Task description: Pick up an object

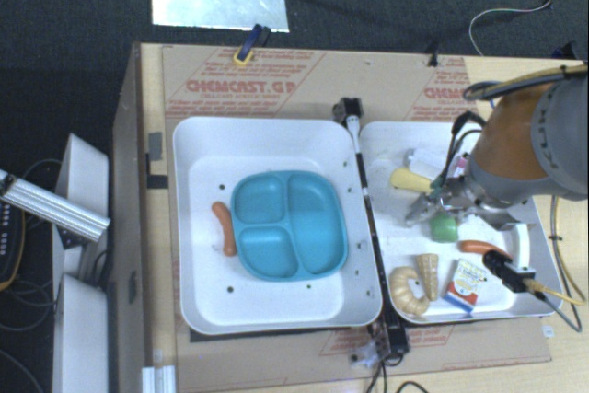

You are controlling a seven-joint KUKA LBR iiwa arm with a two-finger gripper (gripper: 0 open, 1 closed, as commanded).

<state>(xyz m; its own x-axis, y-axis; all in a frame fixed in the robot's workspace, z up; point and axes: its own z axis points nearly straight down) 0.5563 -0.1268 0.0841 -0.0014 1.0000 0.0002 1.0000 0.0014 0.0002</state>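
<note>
nothing looks lifted yet, so the pick is still to do. in the left bin (198, 198) a smooth orange sausage (224, 228) lies just beside a glossy blue divided plate (289, 225). in the right bin (526, 308) the hand (440, 203) is low over a soft-looking green block (444, 227); whether it is apart or together i cannot tell. a ridged croissant (409, 287) lies nearer the front.

The bench (276, 78), covered in printed cardboard, carries two white bins (198, 152) (386, 143) side by side.
</note>
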